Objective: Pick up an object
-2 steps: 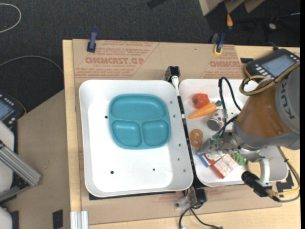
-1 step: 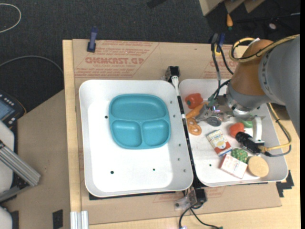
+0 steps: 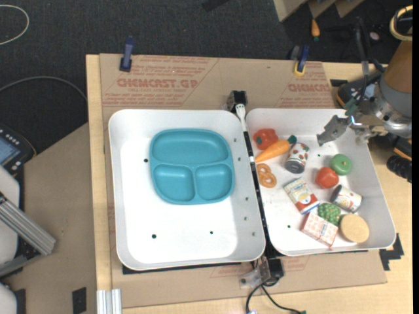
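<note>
Arm: the grey arm comes in from the right side, over the far right corner of the right bin (image 3: 383,201).
Tool: the tool (image 3: 332,131) hangs over the far part of the right bin, with the dark fingers pointing to the left. It is not possible to tell if the fingers stand wide or narrow, and nothing is seen between them.
Left bin: the left bin (image 3: 131,195) carries a teal plate (image 3: 192,165) with three compartments, lying near the middle, a little toward the far side.
Right bin, far part: a red tomato-like piece (image 3: 265,137) lies beside a carrot (image 3: 273,150), and they touch. Just right of the carrot is a small can (image 3: 297,157), lying tilted. A pretzel (image 3: 266,174) lies near the wall between the two bins.
Right bin, middle: a green round piece (image 3: 341,164) is just beside a red round piece (image 3: 327,176), both under and a little right of the tool. A small packet (image 3: 300,193) lies left of them.
Right bin, near part: a second small can (image 3: 346,198) lies on its side. Close to it are a green bumpy piece (image 3: 328,212), a flat pink box (image 3: 319,229) and a tan round cookie (image 3: 354,228), all near together.
Desk: the desk (image 3: 196,77) is a brown board with red printed letters, and both bins sit on it side by side, touching.
</note>
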